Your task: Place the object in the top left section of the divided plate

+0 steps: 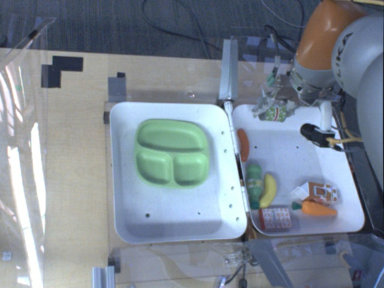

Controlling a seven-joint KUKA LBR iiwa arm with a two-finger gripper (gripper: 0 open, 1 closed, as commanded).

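Gripper [273, 104] poised at the far edge of the right bin [351, 188], a small green-and-white object [273, 113] seen between its fingers.

The green divided plate [173, 152] is set in the left bin [129, 179]. The light wooden bench [66, 179] is backed by dark carpet [120, 17], where black cables [180, 17] are strewn.

A robotics lab: wooden bench [66, 179], two white bins [129, 221], loose cables [180, 17] (on grey carpet).
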